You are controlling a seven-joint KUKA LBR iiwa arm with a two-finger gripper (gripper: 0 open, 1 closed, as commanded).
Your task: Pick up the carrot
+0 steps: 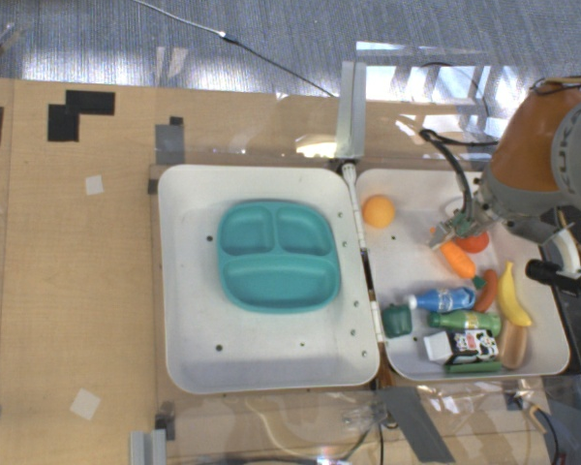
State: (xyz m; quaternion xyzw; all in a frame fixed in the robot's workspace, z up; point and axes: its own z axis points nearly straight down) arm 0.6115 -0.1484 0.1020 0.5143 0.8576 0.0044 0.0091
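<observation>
From the one camera above the desk (68, 289), two shallow white bins sit side by side. The left bin (189, 356) holds a teal divided plate (276, 257) lying flat near its middle, with two small compartments at the far side and one long one at the near side.

The right bin (407, 361) carries the clutter. An orange ball (378, 210) rests near its far left corner, well apart from the rest. The carrot (457, 259) lies on the bin floor right of the middle, tilted, its green top pointing toward the far side. Just beside it, at its right, sits a round red-orange piece (473, 242), partly hidden. Nearer the front lie a small blue and white bottle (445, 300), a dark green block (397, 321) at its left, a green bottle (465, 323), and a black and white carton (473, 347). A banana (511, 298) lies along the right side, with a brown sausage-like piece (514, 346) just in front of it.

The grey arm with its orange band (533, 153) reaches in from the right. Its end effector (462, 225) hangs right at the carrot's leafy end, low over the bin. Whether it is spread or pressed together I cannot tell: it is small and blurred against the toys, and nothing can be made out between its tips.
</observation>
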